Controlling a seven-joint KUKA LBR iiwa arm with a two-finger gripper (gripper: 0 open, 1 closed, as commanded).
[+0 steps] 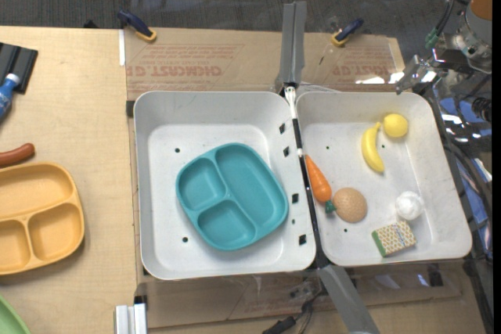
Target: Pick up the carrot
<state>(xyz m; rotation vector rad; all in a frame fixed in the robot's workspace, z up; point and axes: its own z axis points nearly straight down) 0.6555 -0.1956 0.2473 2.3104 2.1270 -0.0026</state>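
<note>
Jaws [413, 74] sit at upper right, above the right bin's [450, 192] far corner; can't tell if spread or pressed together. Carrot [317, 177] lies in right bin against its left wall, green end touching a tan egg-like ball [351, 205]. Banana [373, 149] & lemon [395, 126] nearby. Teal tray [231, 195] in left bin [153, 192].

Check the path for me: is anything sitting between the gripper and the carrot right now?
Nothing visible blocks it. The gripper is above the right bin's far right corner; the carrot lies against that bin's left wall. The banana and lemon lie near the straight line between them, low on the floor. The brown egg-shaped item touches the carrot's green end.
</note>
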